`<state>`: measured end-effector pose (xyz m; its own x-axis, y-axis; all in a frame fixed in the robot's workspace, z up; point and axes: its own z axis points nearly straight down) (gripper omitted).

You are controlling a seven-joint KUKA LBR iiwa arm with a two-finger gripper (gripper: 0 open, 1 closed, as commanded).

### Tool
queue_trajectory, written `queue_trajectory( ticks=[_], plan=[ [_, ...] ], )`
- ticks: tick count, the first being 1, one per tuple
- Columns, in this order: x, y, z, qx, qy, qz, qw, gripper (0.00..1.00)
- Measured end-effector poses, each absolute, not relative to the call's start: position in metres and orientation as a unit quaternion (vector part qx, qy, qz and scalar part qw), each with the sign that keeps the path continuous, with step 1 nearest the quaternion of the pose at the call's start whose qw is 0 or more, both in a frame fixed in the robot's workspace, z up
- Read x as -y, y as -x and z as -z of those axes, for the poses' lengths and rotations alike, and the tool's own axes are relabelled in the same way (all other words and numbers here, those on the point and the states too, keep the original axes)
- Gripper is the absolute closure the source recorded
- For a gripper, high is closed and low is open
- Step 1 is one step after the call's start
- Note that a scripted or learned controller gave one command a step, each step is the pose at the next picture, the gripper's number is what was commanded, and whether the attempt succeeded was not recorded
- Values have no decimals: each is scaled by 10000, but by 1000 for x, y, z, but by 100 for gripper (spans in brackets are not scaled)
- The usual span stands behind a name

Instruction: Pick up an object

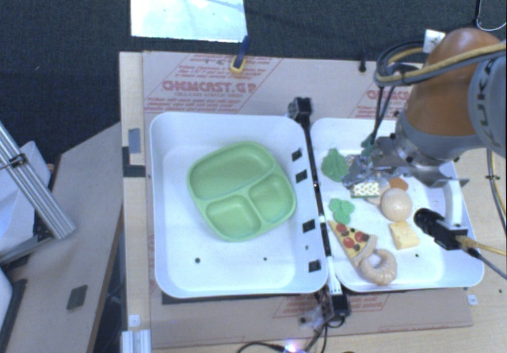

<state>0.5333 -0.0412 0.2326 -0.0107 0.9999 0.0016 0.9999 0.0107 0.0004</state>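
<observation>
claw sits low in the right bin, near that bin's upper left part, at the end of the grey arm with its orange band, which comes in from the right. its metal tip is a blurred tangle from this angle, so i cannot tell whether it is spread or pressed together, and nothing can be seen pinched in it.

the things to pick from lie around it in the same bin. a green leafy piece is just beside the claw on its left, close to the divider between the bins. a small checkered piece lies right under the claw, touching or nearly so; which, i cannot tell. an orange piece peeks out next to it, partly hidden by the wrist. below that rests a pale round ball, and just below the ball a yellow block. a smaller green piece lies near the divider, with a pizza slice just below it, pointing up-left. a tan curled piece lies at the pizza's lower end, near the bin's front wall.

the left bin holds a green divided plate, flat and turned at a slant, well apart from the claw. both bins stand on a pale board with red print.
</observation>
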Motion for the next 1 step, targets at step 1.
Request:
queue_trajectory(
  ticks=[1],
  plan=[
    [-13,-525,-230,7109,7033,-2,14,100]
  ],
)
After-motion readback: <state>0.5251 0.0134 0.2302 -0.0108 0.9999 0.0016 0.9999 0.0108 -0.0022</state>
